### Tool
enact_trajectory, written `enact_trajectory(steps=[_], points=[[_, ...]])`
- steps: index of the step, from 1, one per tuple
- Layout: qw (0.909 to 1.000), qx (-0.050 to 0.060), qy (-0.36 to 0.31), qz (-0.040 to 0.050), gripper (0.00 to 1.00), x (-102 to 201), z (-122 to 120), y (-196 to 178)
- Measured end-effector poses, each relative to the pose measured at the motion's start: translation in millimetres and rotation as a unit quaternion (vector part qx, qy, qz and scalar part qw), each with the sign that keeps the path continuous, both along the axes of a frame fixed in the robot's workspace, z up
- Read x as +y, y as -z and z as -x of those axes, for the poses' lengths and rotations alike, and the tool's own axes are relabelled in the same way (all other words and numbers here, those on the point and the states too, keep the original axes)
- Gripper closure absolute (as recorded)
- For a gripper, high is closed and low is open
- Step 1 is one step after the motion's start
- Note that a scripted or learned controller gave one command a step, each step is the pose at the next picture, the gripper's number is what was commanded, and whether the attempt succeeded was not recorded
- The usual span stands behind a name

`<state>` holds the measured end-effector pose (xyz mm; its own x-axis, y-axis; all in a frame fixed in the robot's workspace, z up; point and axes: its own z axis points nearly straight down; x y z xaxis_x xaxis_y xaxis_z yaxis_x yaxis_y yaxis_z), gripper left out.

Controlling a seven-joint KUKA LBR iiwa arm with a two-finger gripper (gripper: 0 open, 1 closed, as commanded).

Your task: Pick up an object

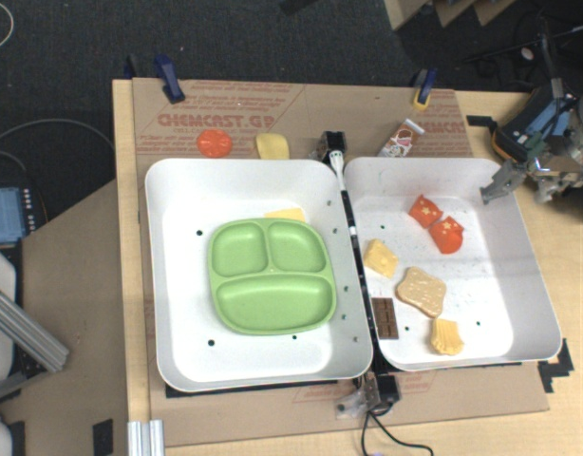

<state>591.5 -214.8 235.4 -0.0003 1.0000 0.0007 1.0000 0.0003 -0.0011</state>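
The right bin (519,283) holds several toy foods: a red strawberry-like piece (436,222), a pale yellow cheese wedge (380,257), a tan slice of bread (422,292) and a yellow chunk (445,336). A brown bar (385,317) lies by the divider between the bins. My gripper (502,184) hangs at the bin's far right corner, over the rim and apart from all the food. Nothing shows in its grasp.
The left bin (173,255) carries a green divided plate (271,275) with a yellow slice (286,215) tucked behind it. Behind the bins lie an orange round piece (214,142), a yellow piece (272,146) and a small wrapper (399,142). Blue clamps (168,78) grip the board's back edge.
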Motion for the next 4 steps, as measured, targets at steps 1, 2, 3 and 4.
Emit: enact_trajectory(steps=[1, 2, 3, 4], points=[[1.0000, 0.004, -0.002, -0.0021, 0.00, 35.7, -1.9, 86.9], [1.0000, 0.004, 0.000, -0.0017, 0.00, 52.5, 11.7, 155.5], [1.0000, -0.003, -0.002, 0.0010, 0.00, 83.0, -56.6, 149.9], [1.0000, -0.003, -0.001, 0.0012, 1.00, 81.8, -54.5, 139.7]])
